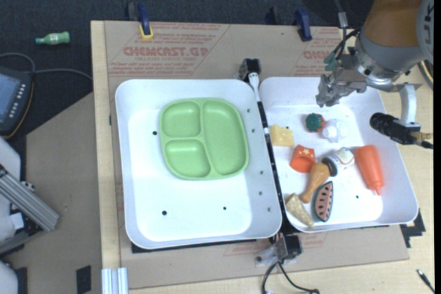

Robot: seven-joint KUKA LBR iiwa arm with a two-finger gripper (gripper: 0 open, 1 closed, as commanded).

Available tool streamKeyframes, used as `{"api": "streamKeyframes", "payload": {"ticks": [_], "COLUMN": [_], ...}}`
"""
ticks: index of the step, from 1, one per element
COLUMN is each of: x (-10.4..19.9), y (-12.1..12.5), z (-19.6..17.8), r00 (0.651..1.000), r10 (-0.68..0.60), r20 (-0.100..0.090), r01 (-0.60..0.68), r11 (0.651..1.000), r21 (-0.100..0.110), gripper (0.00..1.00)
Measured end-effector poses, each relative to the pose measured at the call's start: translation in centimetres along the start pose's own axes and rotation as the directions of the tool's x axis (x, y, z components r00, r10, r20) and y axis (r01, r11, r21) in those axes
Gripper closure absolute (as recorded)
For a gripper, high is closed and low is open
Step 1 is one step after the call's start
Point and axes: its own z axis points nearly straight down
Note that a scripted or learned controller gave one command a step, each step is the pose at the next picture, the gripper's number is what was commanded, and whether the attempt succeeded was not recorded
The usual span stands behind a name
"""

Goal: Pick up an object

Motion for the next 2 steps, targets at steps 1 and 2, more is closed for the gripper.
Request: {"api": "streamKeyframes", "payload": {"ticks": [1,2], "x": [3.9,3.2], "y": [2.8,1.6], "z": [1.8,0.0], "r00": [1.000,1.000], "r10": [0.001,0.006], "r20": [0.002,0.002], "r01": [-0.001,-0.006], "r11": [1.000,1.000], "r21": [-0.003,-0.003], "gripper": [1.00,1.00]}}
